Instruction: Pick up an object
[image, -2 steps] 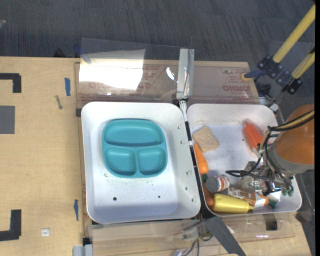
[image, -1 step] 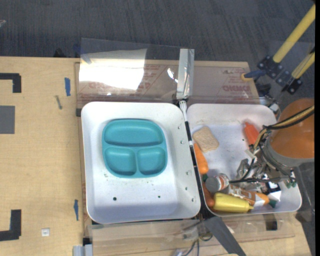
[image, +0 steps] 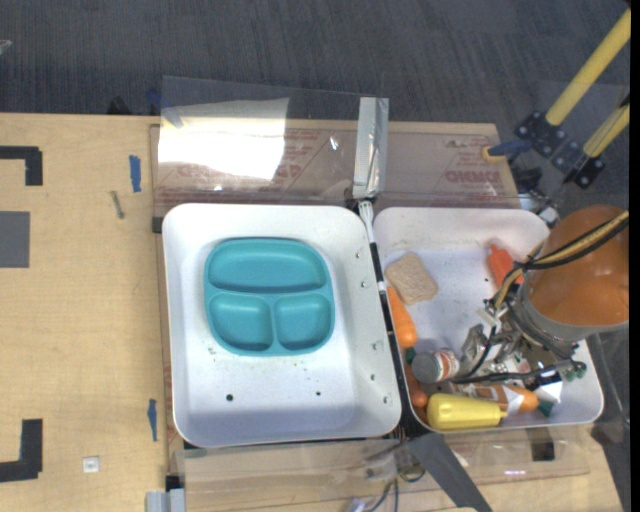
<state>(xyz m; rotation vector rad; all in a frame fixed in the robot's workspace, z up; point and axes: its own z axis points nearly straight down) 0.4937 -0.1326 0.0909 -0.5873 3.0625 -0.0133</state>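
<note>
On the left half of the frame, the wooden counter (image: 80, 300) carries a few black and blue tape marks. Right of that bare stretch sits the left white bin (image: 190, 400), and inside it, toward its upper middle, lies a teal divided plate (image: 268, 295) with three compartments (one long one above, two smaller below). A clear plastic sheet (image: 240, 150) stands behind this bin at the top of the frame.

Just beside it, touching along the shared edge, is the right white bin (image: 440, 235). Along its left wall lies an orange carrot-shaped toy (image: 402, 318), with a tan bread-slice toy (image: 412, 278) just above it. Lower down, a grey round object (image: 427, 367) sits near the carrot, and a yellow bottle-like object (image: 466, 411) lies along the bin's bottom edge. Another orange piece (image: 499, 264) rests near the upper right.

Over the lower right of this bin hangs the arm, its orange band (image: 585, 280) large in view, and the hand (image: 500, 350) is down among the clutter; I cannot tell how it is set, as cables and parts hide it.
</note>
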